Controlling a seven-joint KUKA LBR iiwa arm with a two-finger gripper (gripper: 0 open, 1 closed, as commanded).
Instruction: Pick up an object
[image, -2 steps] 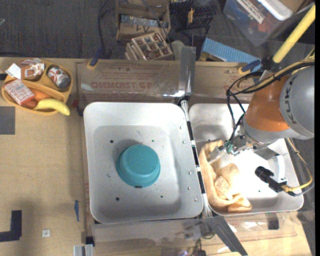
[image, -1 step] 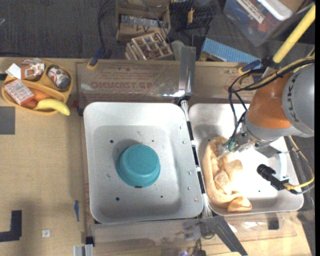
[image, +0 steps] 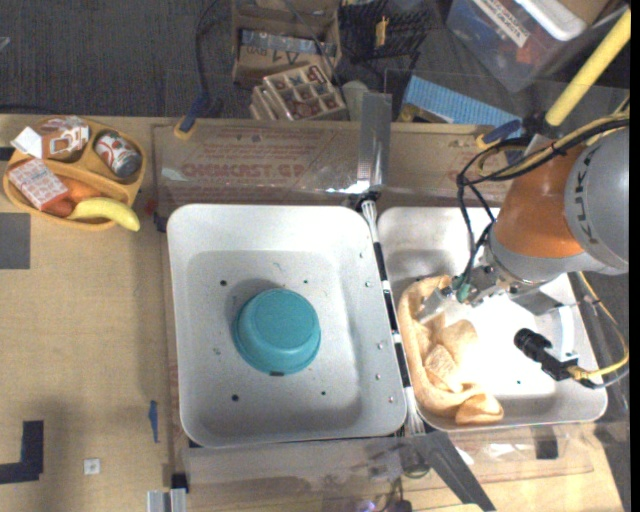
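My pincer hangs over the right bin, low above a crumpled tan cloth that lies soft and folded along that bin's left wall, from about nine o'clock round to six. Whether my pincer stands wide or narrow I cannot tell (my own wrist and orange band cover it). In the left bin, smooth white with rounded corners, a round teal bowl sits upside down near the centre. Off at ten o'clock on the wooden bench, a yellow tray holds a curved banana.
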